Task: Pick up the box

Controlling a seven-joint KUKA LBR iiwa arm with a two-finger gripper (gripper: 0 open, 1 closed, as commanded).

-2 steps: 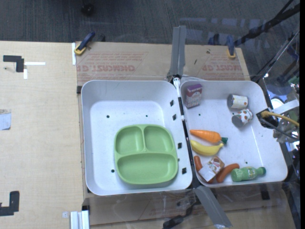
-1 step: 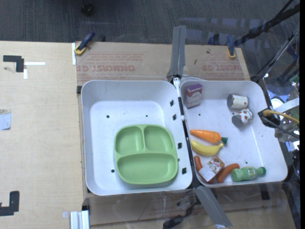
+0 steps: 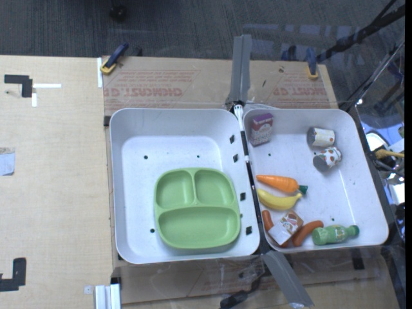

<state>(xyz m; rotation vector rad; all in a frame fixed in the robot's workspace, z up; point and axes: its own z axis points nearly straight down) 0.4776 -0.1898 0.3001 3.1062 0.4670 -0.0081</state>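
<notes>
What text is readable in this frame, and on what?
"CHEMCAST GP", red print, upside down and mirrored, partly cut off, on the brown board behind the left bin; the same print repeats behind the right bin.
Purple box: front label too blurred to read.
Small carton: markings too small to read.
Green bottle: label unreadable.
Two cups: patterns, no legible text.

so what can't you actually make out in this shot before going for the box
- Print on the box, camera view: too small and blurred to read.
- Small carton at the right bin's near edge: partly covered by two sausages; label unreadable.
- Two small cups near the right bin's far corner: patterns too small to identify.
- Green bottle: label blurred.
</notes>
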